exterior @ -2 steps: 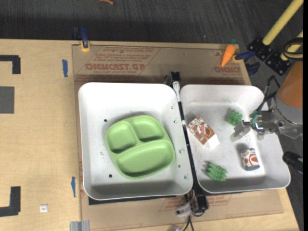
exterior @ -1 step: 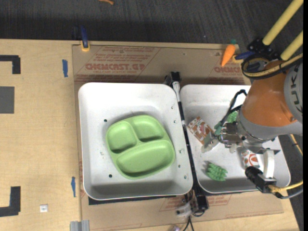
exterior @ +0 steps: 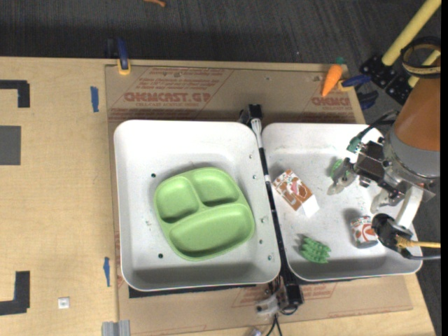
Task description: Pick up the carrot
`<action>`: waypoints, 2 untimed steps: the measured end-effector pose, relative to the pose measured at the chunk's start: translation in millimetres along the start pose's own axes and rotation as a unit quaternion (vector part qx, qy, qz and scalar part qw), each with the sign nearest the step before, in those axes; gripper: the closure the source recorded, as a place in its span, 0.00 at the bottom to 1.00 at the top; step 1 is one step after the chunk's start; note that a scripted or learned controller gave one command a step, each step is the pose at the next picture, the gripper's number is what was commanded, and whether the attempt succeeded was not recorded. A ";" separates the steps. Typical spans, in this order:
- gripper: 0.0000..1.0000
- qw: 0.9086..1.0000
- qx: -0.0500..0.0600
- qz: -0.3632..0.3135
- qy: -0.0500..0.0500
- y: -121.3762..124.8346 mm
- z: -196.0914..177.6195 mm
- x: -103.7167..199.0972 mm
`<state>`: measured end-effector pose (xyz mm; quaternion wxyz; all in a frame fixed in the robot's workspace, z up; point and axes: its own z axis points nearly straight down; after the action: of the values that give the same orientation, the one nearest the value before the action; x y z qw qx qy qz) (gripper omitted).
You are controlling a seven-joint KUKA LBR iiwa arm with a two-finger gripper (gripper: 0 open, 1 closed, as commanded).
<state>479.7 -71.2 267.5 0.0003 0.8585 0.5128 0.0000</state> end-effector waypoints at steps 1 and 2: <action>0.00 0.999 0.002 0.033 0.000 -28.4 38.0 51.9; 0.00 0.965 0.000 0.262 0.000 -1.5 -57.9 2.6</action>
<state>479.6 -68.2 325.4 0.0001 0.9628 0.2703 -0.0004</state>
